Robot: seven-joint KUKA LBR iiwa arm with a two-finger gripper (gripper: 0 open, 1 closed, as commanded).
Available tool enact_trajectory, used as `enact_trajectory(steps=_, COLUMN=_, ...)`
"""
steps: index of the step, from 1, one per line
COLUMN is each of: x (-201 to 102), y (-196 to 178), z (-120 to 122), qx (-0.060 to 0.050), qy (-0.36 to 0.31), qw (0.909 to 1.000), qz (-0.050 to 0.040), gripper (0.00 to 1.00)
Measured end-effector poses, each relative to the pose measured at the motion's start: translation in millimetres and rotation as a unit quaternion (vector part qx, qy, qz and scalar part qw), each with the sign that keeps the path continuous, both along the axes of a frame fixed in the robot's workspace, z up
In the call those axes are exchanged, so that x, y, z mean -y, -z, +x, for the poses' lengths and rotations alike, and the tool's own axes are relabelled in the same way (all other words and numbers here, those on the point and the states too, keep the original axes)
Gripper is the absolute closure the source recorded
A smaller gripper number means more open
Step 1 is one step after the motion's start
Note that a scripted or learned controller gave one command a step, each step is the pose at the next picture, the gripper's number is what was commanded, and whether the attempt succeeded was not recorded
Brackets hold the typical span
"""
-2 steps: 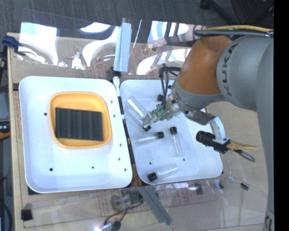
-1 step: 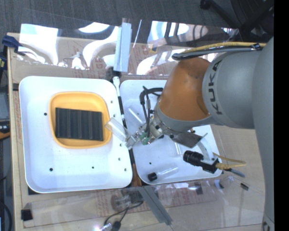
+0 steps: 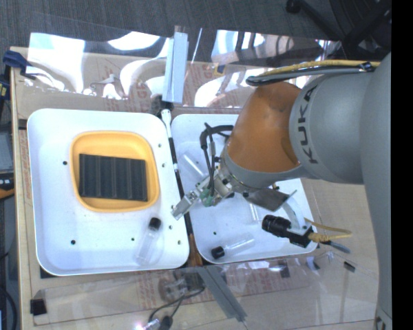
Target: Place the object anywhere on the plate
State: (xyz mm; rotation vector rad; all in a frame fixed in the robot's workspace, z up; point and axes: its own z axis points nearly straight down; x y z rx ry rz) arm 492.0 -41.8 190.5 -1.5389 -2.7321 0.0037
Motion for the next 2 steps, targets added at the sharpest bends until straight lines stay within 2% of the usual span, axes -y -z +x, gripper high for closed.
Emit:
enact_trajectory(steps=1, x=-61.2, y=-1.5, z=18.2, qx=0.003, qy=-0.045, qw=0.999, qz=-0.0002, gripper=0.0)
enact_trajectory(steps=2, x=-27.1, y=-16.4, z=56.3, qx=0.003, qy=-0.038, qw=0.9993, qz=-0.0004, gripper=0.0)
